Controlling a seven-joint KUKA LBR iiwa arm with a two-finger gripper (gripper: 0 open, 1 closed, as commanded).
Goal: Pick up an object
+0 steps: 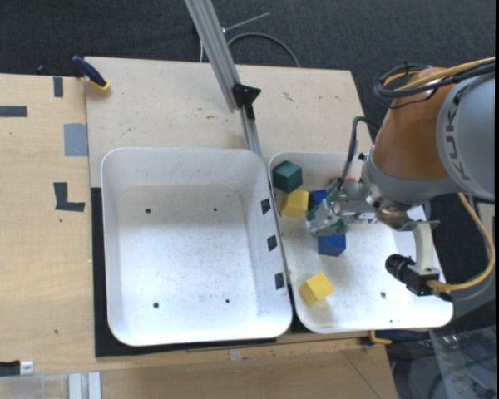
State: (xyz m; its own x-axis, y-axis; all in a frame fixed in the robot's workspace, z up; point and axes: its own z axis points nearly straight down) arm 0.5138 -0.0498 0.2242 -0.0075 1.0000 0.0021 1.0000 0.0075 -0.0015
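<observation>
Four small blocks lie in the right bin.
The gripper covers part of the blue block; its long axis and the finger state cannot be told.

- The arm reaches into the right bin, its gripper low among the blocks.
- A blue block lies just beneath the gripper (grip unclear).
- A green block and a yellow block sit near the divider; another yellow block lies apart.
- The left bin sits beside it on the surface.
</observation>
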